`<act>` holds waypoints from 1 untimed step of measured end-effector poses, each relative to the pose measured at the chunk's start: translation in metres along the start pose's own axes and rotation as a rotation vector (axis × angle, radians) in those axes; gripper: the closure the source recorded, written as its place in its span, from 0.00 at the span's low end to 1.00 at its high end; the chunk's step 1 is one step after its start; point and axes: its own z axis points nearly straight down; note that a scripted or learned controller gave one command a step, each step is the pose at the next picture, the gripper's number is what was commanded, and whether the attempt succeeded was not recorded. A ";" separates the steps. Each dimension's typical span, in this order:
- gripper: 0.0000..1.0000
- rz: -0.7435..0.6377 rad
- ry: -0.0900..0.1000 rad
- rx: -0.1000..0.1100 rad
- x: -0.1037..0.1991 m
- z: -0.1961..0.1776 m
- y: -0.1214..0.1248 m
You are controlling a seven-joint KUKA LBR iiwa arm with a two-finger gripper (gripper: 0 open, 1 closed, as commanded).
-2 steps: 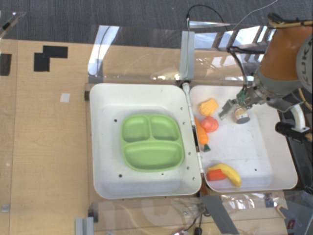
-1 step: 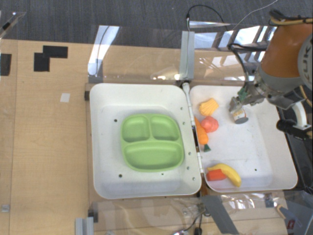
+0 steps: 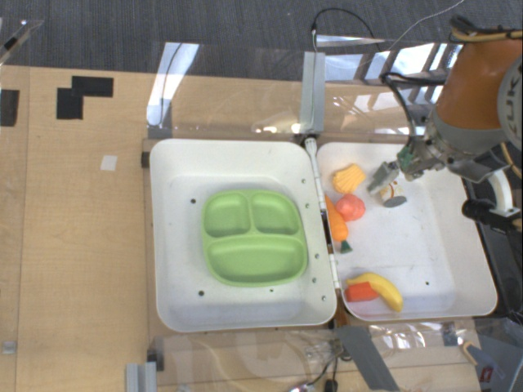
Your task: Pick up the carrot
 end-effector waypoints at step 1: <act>0.00 0.153 0.000 0.004 0.017 0.106 -0.023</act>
